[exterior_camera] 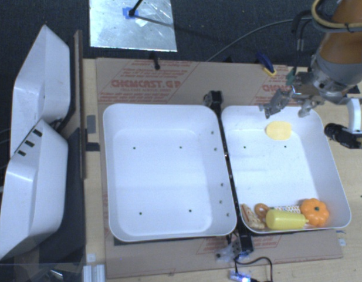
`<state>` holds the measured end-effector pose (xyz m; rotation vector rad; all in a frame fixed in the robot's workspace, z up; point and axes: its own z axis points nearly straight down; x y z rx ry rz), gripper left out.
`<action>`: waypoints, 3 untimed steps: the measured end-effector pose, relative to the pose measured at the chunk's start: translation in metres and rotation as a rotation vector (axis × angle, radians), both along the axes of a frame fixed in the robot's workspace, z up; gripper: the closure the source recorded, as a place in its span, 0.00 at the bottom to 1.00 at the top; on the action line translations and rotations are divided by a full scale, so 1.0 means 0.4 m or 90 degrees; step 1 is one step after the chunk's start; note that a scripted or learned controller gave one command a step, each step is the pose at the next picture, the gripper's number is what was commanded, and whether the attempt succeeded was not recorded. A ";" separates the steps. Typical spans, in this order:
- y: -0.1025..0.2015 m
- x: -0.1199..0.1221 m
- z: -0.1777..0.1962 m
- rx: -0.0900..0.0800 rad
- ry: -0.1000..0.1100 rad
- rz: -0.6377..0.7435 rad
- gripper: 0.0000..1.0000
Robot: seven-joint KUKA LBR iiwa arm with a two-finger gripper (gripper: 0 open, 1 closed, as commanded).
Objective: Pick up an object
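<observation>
Two shallow white bins sat side by side. Right bin (330, 175) held a flat pale-yellow disc (278, 130) near its far edge — gripper (291, 103) hovered just above it, fingers spread, holding nothing. Near corner: small orange pumpkin (314, 211), yellow cylinder (284, 219), brown pretzel (254, 214).

arm (344, 16) cropped at right edge

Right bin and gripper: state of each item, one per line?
Two-finger gripper: jaws spread, nothing between them, above the right bin's far edge.
Flat pale yellow round piece: lying flat, alone near the bin's far end, just below the gripper.
Small orange pumpkin: upright in the near corner.
Yellow-green oblong block: on its side, touching the pumpkin.
Small brown ring: flat beside the block.
Right white bin: level on the bench.
</observation>
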<state>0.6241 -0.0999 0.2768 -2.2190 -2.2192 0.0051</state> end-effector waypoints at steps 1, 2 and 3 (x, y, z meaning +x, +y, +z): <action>0.000 0.002 0.008 0.000 -0.004 0.000 0.00; 0.003 0.004 -0.096 0.000 -0.002 0.000 0.00; -0.016 -0.009 -0.213 0.000 -0.001 0.000 0.00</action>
